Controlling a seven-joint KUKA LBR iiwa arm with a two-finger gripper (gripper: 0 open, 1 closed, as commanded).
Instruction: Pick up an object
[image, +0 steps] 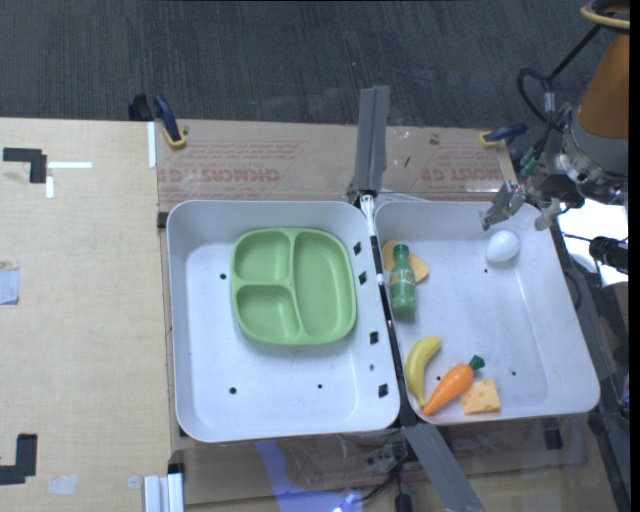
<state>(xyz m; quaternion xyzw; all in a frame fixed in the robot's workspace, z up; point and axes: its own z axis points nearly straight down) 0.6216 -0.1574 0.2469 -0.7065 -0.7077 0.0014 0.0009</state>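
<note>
Starting at the left, the left bin (190, 330) holds a green divided plate (294, 286) with three compartments, lying flat toward the bin's upper middle. Across the divider, the right bin (560, 330) carries the loose objects. A green bottle (402, 282) lies against the bin's left wall, partly covering a yellowish piece (417, 267) beneath it. Lower down, a banana (421, 366) lies just beside a carrot (448, 386), whose leafy end points up and right, and a cheese wedge (483, 396) touches the carrot's right side. Farther right and toward the back wall, a white egg (502, 246) rests on the bin floor, well apart from the other items. The gripper (522, 204) hovers just above and right of the egg near the bin's far corner; its fingers look spread with nothing between them.
</note>
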